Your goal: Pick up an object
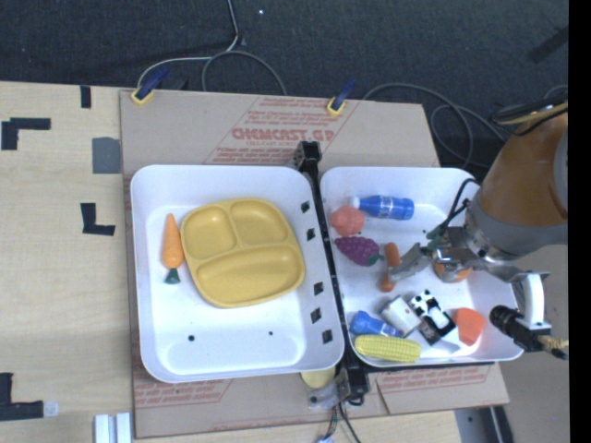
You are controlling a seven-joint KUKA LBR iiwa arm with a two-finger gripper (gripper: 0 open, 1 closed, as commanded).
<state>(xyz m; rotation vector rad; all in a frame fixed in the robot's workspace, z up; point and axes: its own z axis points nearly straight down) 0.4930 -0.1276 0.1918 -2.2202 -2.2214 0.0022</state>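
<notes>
Tool (403,268) above small carrot (391,254).

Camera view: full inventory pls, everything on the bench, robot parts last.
left bin: 1, white, left half of bench
right bin: 1, white, beside it
divided plate: 1, yellow, left bin
carrot: 1, orange, left of the plate
bottle: 1, blue and white, right bin top
grapes: 1 bunch, purple, right bin
corn: 1, yellow, right bin bottom
cow toy: 1, black and white, above corn
clamps: 2, yellow and blue, cardboard's top edge
arm: 1, grey/orange, from right
gripper: 1, over right bin
</notes>
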